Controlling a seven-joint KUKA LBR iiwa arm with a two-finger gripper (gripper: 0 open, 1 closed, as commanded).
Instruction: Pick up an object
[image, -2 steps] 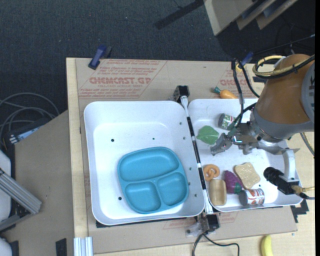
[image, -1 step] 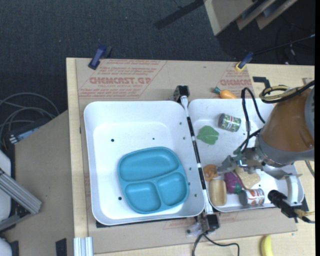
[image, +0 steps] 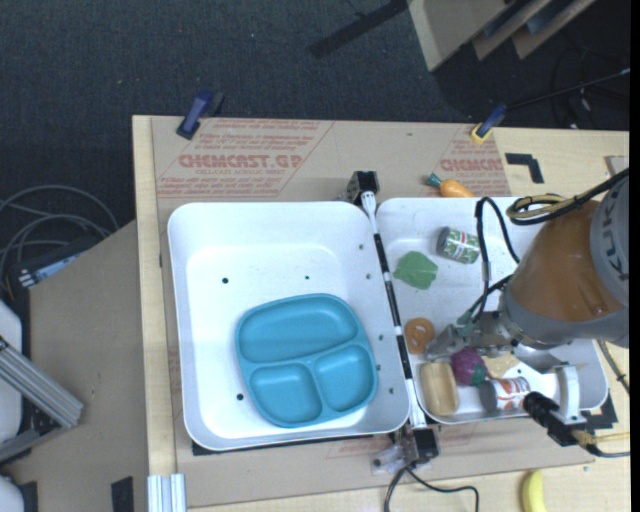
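Note:
My gripper (image: 478, 336) reaches down into the right bin (image: 400, 215), under the grey and orange arm (image: 565, 275). It sits just above a purple object (image: 465, 366) and beside an orange ring (image: 418, 333). A tan bread-like piece (image: 438, 388) and a white bottle with a red label (image: 512, 388) lie at the bin's front. A green leaf-shaped item (image: 415, 270) and a small can (image: 458, 244) lie farther back. I see nothing lifted by the gripper.
The left bin (image: 200, 240) holds a blue divided tray (image: 303, 357). A small carrot (image: 452, 186) lies on the bench behind the right bin, and a yellow object (image: 533, 492) near the front edge. Clamps (image: 198, 113) sit at the board's back.

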